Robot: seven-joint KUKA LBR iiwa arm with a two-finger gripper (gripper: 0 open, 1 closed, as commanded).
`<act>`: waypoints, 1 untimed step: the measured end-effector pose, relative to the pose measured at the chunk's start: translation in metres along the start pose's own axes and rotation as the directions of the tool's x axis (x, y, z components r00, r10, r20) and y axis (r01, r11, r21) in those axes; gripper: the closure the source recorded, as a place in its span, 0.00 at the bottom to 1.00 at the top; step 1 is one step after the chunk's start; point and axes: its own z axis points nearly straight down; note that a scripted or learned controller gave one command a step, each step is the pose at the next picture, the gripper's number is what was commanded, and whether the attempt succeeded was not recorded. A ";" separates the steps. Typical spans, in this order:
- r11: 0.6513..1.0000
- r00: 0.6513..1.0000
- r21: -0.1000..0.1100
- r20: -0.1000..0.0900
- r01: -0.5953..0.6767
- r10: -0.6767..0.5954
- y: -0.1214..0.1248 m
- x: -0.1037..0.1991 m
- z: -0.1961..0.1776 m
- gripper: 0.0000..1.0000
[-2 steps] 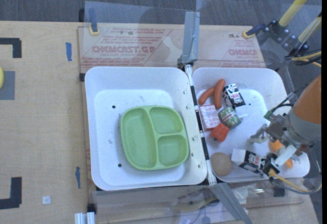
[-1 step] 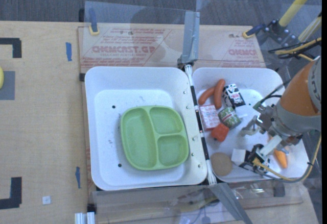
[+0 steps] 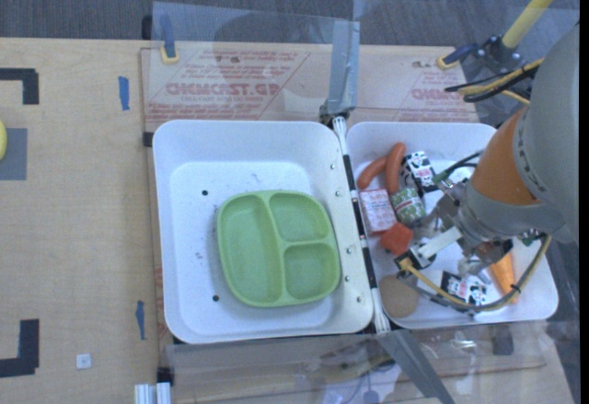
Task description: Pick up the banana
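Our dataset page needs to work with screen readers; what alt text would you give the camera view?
A grey robot arm with an orange band reaches from the right into the right white bin, crowded with small items including orange-red sausages, a red-and-white packet and an orange carrot-like piece. The left white bin holds a green divided plate.

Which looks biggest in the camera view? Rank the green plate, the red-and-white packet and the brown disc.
1. green plate
2. red-and-white packet and brown disc: too alike to rank.
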 end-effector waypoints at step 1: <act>1.000 1.000 0.003 0.000 0.005 -0.005 0.000 0.002 -0.009 1.00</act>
